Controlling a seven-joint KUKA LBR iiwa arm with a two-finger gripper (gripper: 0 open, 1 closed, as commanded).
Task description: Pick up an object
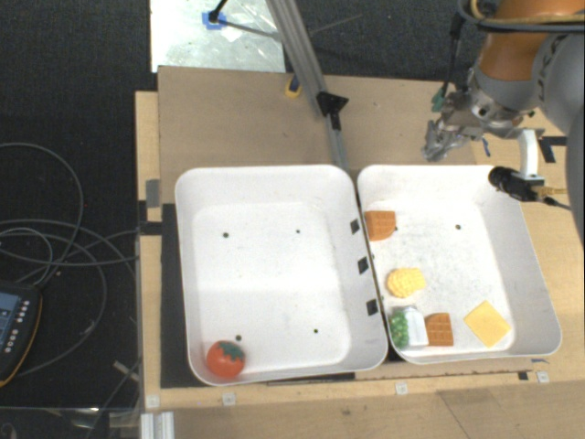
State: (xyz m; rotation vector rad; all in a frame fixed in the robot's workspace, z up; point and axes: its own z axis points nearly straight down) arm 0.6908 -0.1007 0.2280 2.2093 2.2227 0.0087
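My gripper (pixel 442 144) hangs above the far edge of the right bin (pixel 512 245), below the arm's orange band; nothing shows between its fingers. In the right bin lie an orange-brown waffle piece (pixel 380 224) at the left wall, a yellow corn-like toy (pixel 405 283), a green and white item (pixel 405 327), a small brown waffle square (pixel 439 329) and a yellow cheese slice (pixel 487 323). A red tomato (pixel 225 359) sits in the near left corner of the left bin (pixel 265 245).
A grey pole (pixel 306 58) slants across the bench behind the bins. Black clips (pixel 361 263) join the two bins. Cables and a handheld pendant (pixel 14 323) lie on the dark floor to the left.
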